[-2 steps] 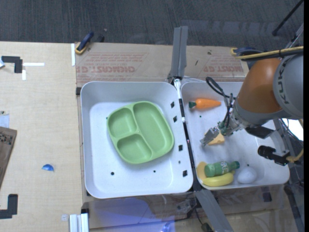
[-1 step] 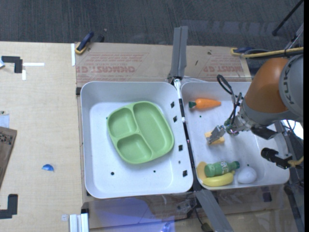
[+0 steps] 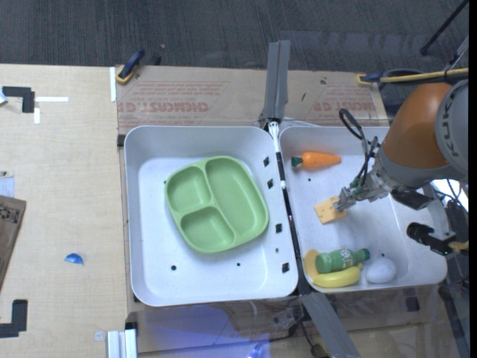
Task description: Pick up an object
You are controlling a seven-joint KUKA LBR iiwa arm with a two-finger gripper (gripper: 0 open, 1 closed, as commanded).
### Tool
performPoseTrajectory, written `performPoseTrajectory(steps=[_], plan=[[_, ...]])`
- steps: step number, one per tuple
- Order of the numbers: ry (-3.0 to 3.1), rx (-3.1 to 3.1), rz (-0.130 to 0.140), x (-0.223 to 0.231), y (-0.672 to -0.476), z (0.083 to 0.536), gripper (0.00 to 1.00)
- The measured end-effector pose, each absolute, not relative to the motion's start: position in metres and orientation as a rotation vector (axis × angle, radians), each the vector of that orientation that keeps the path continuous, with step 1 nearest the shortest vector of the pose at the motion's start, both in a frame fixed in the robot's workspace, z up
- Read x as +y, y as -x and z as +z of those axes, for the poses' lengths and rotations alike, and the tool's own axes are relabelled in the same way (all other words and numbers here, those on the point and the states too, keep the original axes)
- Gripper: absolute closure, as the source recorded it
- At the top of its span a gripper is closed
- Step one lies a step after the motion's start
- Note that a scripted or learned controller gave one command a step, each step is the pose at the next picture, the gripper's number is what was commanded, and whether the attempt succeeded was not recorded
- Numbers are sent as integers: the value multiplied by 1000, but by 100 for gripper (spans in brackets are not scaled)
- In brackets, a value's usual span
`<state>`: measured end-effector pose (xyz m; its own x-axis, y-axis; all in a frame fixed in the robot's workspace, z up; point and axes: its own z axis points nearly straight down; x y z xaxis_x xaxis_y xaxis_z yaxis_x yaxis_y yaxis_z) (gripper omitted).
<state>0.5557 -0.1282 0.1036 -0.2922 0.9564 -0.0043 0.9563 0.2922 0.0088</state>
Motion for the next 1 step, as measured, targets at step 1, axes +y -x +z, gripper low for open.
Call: performPoseTrajectory(steps=[1], plan=[[-1952, 2455, 7, -140, -560, 105, 100]])
